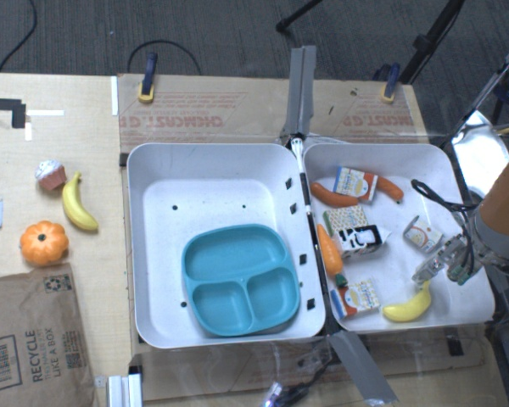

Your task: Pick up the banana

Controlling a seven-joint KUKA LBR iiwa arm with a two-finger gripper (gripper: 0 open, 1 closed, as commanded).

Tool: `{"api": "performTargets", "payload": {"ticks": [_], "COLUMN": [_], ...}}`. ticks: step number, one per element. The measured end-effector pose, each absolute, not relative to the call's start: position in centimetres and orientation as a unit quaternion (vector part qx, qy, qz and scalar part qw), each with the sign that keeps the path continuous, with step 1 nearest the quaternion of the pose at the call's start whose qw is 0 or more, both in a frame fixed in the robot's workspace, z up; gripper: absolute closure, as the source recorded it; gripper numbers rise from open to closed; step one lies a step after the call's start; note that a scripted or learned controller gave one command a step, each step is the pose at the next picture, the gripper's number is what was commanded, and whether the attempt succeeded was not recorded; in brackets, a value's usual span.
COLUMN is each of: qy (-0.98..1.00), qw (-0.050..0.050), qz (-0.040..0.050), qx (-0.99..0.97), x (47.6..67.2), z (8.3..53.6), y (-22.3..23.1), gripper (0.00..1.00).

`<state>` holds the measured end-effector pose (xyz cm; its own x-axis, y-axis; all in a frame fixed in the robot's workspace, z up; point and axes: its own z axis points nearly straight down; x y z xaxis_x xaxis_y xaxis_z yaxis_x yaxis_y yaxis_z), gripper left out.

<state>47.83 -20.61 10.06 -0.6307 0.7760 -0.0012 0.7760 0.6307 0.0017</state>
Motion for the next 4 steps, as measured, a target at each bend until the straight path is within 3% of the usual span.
{"api": "performTargets", "payload": {"ticks": [1, 2, 3, 4], "qy": [0.916, 0.953, 0.953, 0.957], "qw": [0.000, 0.002, 0.002, 0.003], "qz": [0.0001, -0.0001, 0.0001, 0.0002], "qx": [0.401, 0.303, 0.303, 0.289], "x": [47.8, 48.8, 48.8, 55.9], "z": [10.4, 14.2, 14.2, 20.9], "y": [-18.3, -21.9, -21.9, -20.0], "gripper": [1.00, 1.00, 0.00, 0.00]}}
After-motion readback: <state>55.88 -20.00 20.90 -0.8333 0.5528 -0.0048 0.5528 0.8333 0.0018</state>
